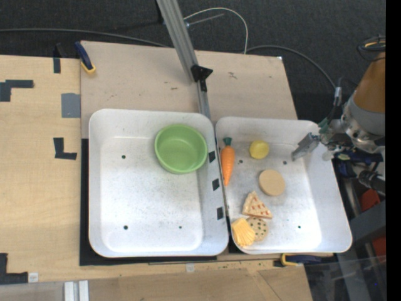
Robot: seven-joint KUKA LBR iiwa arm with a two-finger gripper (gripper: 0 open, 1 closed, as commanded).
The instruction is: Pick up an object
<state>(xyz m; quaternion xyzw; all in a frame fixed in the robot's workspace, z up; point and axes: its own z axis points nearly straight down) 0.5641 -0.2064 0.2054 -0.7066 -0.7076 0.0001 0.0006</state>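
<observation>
Worktop (37, 168), pale wood, carries 2 shallow white bins side by side under a slanted overhead camera. Left bin (125, 231) holds 1 item: a green bowl (181, 148), upright, near the bin's upper right corner. Right bin (326, 231) holds the smaller items, grouped in its left half. Arm (371, 99), grey with an orange band, enters from the right and stops over the right bin's upper right rim. A grey metal pole (178, 30) slants down from the top to the seam between the 2 bins. Gripper (307, 147) reaches leftward over the right bin's upper right area, nothing seen between its tips; whether it is spread or closed cannot be told at this size. Carrot (227, 162), orange with green top, lies along the right bin's left wall. Round tan disc (272, 182) sits mid-bin, below and left of the gripper, apart from it. Waffle-patterned wedge (256, 206) lies just below the disc, touching a yellow ridged piece (244, 232) and a round cookie-like piece (258, 229) at the bin's lower left. Small yellow lemon-like ball (259, 149) sits right of the carrot top, well left of the gripper.
</observation>
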